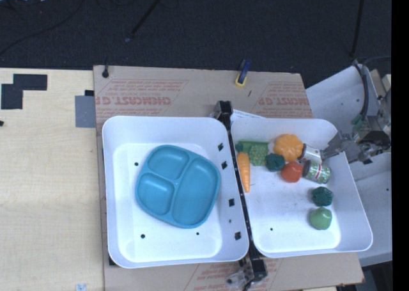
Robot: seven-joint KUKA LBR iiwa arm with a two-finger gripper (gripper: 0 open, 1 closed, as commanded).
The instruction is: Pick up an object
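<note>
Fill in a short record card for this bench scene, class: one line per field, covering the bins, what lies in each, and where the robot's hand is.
left bin: holds a blue divided plate
right bin: holds toy foods
by the divider: carrot, green corn cob
middle: orange fruit, red tomato, small can
near right wall: dark green piece, light green fruit
hand: at right bin's far right edge, beside the can
held: nothing visibly
</note>
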